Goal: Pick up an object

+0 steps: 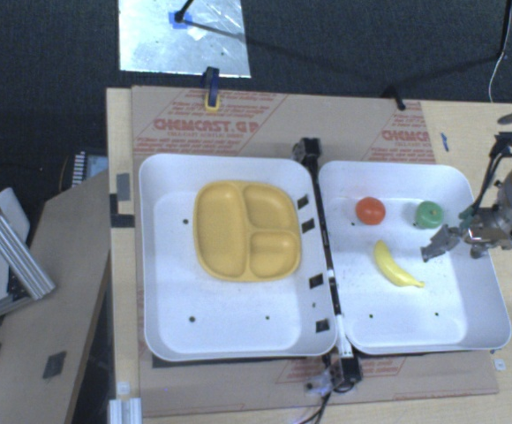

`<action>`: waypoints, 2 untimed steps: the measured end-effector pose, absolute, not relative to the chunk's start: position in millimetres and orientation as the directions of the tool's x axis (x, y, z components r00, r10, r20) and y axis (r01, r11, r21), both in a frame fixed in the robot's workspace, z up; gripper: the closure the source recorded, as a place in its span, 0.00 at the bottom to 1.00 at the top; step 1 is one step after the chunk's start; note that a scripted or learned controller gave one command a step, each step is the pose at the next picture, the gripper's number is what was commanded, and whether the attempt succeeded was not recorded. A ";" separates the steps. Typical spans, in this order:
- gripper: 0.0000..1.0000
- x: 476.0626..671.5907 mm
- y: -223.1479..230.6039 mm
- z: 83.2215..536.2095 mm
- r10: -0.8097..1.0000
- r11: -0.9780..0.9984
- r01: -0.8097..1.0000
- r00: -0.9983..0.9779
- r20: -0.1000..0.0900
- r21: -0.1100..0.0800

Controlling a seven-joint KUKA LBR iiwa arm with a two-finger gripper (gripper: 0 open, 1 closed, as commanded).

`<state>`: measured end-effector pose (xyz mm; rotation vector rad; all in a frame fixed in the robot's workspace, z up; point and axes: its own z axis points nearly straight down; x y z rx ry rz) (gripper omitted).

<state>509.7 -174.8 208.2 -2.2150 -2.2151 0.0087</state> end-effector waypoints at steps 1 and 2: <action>0.00 512.5 -174.4 214.0 1.000 0.003 1.000 -0.003 0.000 0.001; 0.00 509.5 -182.9 167.0 1.000 0.001 1.000 -0.001 0.000 -0.002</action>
